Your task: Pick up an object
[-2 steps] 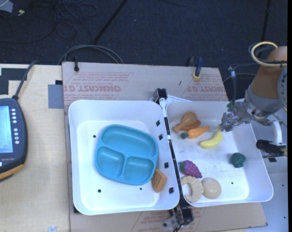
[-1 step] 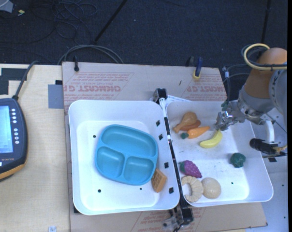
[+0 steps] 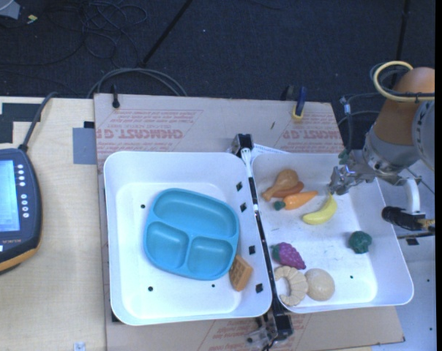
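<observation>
The gripper [image 3: 339,180] hangs over the right bin [image 3: 386,287], just above the banana's [image 3: 320,212] upper tip. Its tips blur into the white wall, so its grip is anyone's guess. The arm runs off the right edge.

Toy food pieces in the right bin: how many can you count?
7: chicken leg, carrot, banana, broccoli, grapes, a round cream piece, and a ridged tan piece beside it.

Grey arm [image 3: 394,141] w/ orange band, yellow cable loop.
</observation>
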You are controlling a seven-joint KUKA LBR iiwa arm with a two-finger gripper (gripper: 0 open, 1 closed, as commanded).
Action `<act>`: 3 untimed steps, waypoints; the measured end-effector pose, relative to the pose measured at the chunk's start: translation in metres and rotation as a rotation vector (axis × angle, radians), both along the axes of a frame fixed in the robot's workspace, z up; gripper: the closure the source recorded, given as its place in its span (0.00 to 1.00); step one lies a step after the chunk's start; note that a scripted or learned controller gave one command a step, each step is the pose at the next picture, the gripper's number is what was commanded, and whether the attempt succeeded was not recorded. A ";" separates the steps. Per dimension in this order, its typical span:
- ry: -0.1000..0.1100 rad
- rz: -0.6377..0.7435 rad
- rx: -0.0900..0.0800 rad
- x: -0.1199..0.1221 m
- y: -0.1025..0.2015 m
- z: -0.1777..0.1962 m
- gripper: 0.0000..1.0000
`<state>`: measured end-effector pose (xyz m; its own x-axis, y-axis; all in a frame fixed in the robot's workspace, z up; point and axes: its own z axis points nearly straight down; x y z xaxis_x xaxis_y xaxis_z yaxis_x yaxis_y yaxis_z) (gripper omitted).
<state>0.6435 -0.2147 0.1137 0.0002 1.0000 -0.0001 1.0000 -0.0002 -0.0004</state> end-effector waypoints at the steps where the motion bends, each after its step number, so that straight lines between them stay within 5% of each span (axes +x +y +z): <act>1: 0.001 0.001 0.000 0.000 0.000 0.000 1.00; 2: -0.016 0.001 -0.006 0.002 0.000 0.239 1.00; 3: -0.017 0.001 -0.006 -0.028 0.007 0.436 1.00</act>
<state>0.6151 -0.2077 0.5496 -0.0009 1.0000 -0.0065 0.9999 0.0010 0.0163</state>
